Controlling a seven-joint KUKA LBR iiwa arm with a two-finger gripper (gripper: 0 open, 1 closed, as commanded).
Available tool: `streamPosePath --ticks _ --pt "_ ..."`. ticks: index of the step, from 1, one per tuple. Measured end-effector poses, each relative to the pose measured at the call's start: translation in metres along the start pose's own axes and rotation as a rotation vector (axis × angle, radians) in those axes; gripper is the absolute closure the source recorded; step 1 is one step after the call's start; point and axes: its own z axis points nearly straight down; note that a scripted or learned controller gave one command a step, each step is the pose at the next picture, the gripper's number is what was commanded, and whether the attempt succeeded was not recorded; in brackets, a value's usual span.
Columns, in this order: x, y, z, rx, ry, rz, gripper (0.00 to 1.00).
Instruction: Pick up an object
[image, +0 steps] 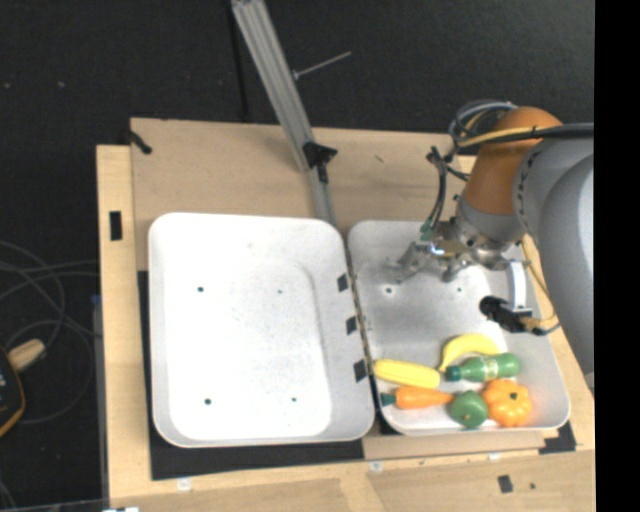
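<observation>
Dark flooring is surrounding a tan wooden bench (230, 150) that is carrying two shallow white bins side by side. A slanted metal pole (285, 95) is running from the far edge of the view down toward the seam between them, and loose cables (40, 290) are trailing across the floor at the far left.

Nothing is lying in the left bin (250, 330) apart from a few small dark specks on its floor. All the objects are sitting in the right bin (400, 300), clustered in its near right corner: a yellow corn cob (406, 374) is lying just above an orange carrot (422, 398), a yellow banana (470, 347) is curving beside a green bottle (483, 368), and a green pepper (467, 409) is touching a small orange pumpkin (508, 402).

From the right, the grey arm (560, 210) with its orange band (500, 165) is reaching in, and the gripper (428, 255) is hanging over the far part of the right bin, well apart from the cluster of objects. Whether its claw is apart or together cannot be told at this size; no object is showing between its tips
</observation>
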Motion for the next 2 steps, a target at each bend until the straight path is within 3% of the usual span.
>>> streamPosePath --ticks 1,2 --pt "-0.001 0.001 -0.013 -0.005 0.000 0.000 1.00" --pt "0.003 -0.001 -0.076 -0.009 0.000 0.000 1.00"
